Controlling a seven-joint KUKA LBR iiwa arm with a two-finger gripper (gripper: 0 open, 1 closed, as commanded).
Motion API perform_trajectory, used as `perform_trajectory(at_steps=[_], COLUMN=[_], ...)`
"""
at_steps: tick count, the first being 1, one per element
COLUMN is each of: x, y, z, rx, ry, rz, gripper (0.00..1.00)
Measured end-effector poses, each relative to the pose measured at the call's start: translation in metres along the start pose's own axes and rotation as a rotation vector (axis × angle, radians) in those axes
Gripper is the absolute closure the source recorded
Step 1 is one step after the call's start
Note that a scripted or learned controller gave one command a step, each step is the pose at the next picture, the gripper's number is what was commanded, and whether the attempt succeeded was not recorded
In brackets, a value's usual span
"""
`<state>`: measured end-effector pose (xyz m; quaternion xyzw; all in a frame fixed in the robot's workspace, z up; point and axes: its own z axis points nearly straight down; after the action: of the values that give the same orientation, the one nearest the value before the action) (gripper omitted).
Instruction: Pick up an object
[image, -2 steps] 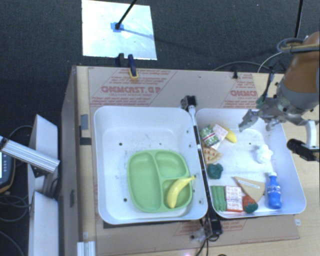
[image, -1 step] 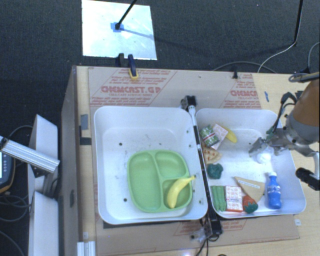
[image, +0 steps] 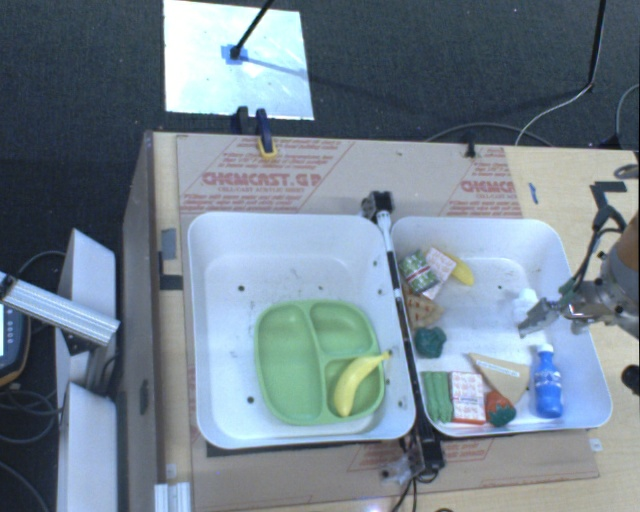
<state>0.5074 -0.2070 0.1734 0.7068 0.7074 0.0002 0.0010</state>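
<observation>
The right bin (image: 560, 250) holds several small items. Among them are a blue bottle (image: 547, 380), a pale cheese wedge (image: 503, 370), a dark green broccoli piece (image: 431, 341) and a yellow piece (image: 462, 271). A red and green toy (image: 499, 408) lies at the front. My gripper (image: 533, 316) hangs over the right side of this bin, just above the blue bottle and beside a small white object (image: 525, 298). I see nothing held in it.
In the left bin (image: 220, 250) lies a green divided plate (image: 290, 365) with a banana (image: 355, 378) in its front right compartment. Snack packets (image: 425, 270) and a green pod pack (image: 438, 395) lie along the right bin's left wall.
</observation>
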Motion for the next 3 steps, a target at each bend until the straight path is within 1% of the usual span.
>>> perform_trajectory(at_steps=[1, 2, 3], x=[0.001, 0.0, 0.001], y=[-0.012, -0.018, -0.021], z=[0.055, -0.05, 0.026], rx=[0.002, -0.003, 0.003], ry=[0.001, -0.001, 0.002], rz=[0.0, -0.002, 0.0], gripper=[0.0, 0.0, 0.0])
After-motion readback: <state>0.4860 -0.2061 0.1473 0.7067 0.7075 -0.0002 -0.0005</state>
